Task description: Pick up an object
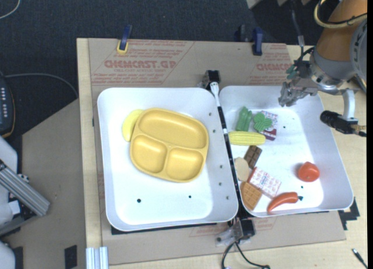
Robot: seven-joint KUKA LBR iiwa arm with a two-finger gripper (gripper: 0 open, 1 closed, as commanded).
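The corn cob lies along the right bin's left edge, pointing sideways; the gripper's opening I cannot tell

You are looking at a robotics lab: a bench topped with clamped board printed with a maker's name, blue clamps on its far edge, cables trailing off its near edge, dark carpet beyond, aluminium framing at left.
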